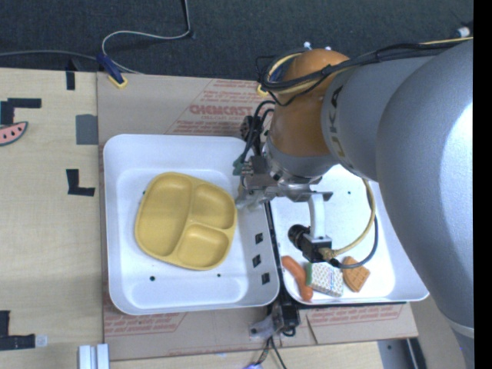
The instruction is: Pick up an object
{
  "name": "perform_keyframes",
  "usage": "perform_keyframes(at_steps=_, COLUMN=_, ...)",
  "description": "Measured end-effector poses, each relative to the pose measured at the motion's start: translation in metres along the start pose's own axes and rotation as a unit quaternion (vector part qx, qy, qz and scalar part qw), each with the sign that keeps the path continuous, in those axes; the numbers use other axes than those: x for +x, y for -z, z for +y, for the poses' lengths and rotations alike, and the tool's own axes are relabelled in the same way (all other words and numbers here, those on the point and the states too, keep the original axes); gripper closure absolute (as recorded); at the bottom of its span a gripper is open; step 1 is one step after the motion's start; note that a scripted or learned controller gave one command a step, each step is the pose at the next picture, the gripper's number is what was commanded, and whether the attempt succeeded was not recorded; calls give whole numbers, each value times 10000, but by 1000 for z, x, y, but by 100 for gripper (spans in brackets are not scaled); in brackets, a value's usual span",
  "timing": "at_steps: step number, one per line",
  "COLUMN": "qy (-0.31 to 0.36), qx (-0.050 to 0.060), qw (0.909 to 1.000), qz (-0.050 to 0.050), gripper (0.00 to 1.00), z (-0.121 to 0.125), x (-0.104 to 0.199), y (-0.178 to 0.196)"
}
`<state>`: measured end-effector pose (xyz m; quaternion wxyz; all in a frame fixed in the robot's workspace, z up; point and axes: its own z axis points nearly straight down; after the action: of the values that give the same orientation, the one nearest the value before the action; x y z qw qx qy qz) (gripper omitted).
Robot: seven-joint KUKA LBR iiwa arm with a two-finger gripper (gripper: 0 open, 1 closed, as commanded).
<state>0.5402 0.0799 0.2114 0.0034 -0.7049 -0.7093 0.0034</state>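
Observation:
A yellow divided plate (184, 221) lies in the left bin (123, 283). In the right bin (396, 271), near its front edge, lie an orange carrot-shaped piece (295, 276), a white speckled packet (327, 280) and an orange-brown wedge (356, 275). My gripper (250, 189) hangs under the orange wrist band, over the wall between the two bins, just right of the plate's upper right rim. The wrist hides most of it. Nothing shows as held.
The grey arm covers the right bin's back and right side. Cardboard lies under the bins. A blue-tipped cable (112, 69) rests on the bench at the back left. Black tape marks (77, 183) sit left of the bins.

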Motion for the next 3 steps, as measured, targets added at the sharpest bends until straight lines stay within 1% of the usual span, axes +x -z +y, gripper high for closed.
perform_keyframes(at_steps=2, qy=13, qx=18, qw=10000, qz=1, gripper=100, z=0, x=1, y=18)
perform_keyframes(at_steps=3, qy=-18, qx=-26, qw=10000, qz=-3, gripper=100, z=31, x=64, y=-70)
